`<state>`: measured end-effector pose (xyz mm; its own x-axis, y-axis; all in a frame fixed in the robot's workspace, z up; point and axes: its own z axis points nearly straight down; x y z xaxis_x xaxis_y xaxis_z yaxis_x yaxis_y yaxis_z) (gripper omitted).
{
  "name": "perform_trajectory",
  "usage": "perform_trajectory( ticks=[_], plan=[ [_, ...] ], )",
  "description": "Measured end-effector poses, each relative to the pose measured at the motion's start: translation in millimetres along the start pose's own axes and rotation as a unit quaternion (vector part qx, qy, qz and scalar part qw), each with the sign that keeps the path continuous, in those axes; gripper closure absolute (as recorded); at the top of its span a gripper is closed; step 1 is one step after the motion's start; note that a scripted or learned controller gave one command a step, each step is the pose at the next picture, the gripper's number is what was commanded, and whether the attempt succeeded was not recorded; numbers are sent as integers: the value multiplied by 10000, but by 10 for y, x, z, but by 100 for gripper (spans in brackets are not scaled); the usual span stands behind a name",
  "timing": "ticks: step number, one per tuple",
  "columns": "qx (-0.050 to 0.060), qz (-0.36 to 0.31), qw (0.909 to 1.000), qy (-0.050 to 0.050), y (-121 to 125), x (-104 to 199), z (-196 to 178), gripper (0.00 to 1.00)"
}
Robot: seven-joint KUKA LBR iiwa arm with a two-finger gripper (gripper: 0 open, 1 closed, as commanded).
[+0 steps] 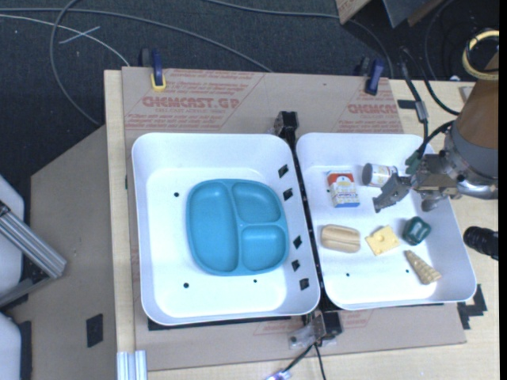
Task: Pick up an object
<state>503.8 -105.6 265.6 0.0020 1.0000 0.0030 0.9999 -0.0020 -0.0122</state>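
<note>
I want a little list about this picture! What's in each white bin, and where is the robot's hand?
left bin: blue divided plate
right bin: red and white box, small jar, bread roll, yellow cheese wedge, green ring-shaped piece, tan cone
hand: above the right bin, near the jar
holding: nothing seen between its fingers

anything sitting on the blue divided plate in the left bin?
No. The blue divided plate has all three compartments bare; the loose items, like the bread roll, lie in the right bin.
</note>
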Motion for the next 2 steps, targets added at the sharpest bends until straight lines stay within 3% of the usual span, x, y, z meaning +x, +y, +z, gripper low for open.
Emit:
perform_trajectory(
  ticks=[1,2],
  plan=[
    [-55,-13,10000,-8,19,1,-51,0],
    [-17,-8,10000,-1,45,10,581,0]
  ],
)
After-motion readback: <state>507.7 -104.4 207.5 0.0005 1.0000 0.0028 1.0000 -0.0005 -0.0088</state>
